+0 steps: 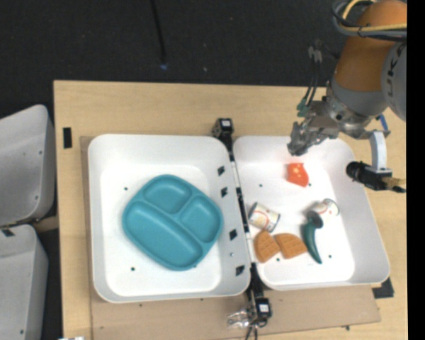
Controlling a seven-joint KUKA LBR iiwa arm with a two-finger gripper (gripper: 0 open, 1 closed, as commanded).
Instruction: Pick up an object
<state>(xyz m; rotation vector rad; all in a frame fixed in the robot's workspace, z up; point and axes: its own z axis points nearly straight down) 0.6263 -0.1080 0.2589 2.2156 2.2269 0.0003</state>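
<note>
Jaws (299, 147) hover just above a red block (297, 173) in the right bin (361, 261), apparently lining up a grab; whether they are spread cannot be told.

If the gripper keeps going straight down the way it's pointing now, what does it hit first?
Most likely the bare floor of the right bin near its far edge. The gripper points down just up-left of the red object, which it may miss or clip; depth is unclear from this slanted view.
</note>
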